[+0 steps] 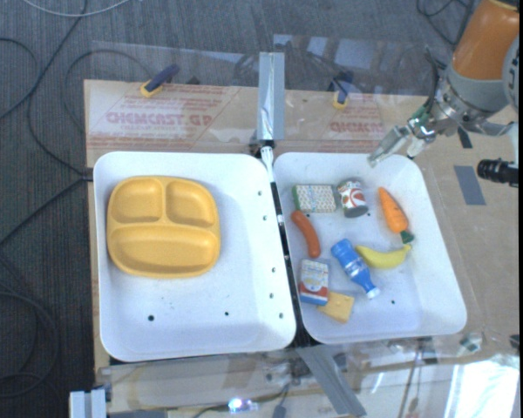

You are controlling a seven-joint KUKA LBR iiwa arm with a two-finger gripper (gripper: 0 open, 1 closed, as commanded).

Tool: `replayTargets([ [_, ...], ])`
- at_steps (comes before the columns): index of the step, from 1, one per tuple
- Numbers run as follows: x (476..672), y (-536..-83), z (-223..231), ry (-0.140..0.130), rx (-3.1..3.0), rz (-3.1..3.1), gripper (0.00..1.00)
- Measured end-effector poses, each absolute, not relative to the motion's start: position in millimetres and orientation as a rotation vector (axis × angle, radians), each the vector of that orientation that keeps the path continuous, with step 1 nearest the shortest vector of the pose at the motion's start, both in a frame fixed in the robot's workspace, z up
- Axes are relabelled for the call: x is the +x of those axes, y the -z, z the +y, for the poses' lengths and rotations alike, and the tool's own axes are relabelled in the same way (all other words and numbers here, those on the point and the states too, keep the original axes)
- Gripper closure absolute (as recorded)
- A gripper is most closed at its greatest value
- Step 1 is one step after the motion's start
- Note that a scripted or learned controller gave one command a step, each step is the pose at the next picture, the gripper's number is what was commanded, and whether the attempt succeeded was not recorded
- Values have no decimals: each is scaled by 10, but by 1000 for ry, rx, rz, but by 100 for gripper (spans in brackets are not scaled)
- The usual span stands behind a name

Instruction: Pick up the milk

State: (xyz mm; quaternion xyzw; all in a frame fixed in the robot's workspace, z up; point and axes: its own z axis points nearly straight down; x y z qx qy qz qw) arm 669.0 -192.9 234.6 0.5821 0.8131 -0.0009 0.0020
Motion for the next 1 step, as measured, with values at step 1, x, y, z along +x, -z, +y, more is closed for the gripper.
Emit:
replayTargets([
  [1,6068,-1063,-1555,2,1826,2558,0],
])
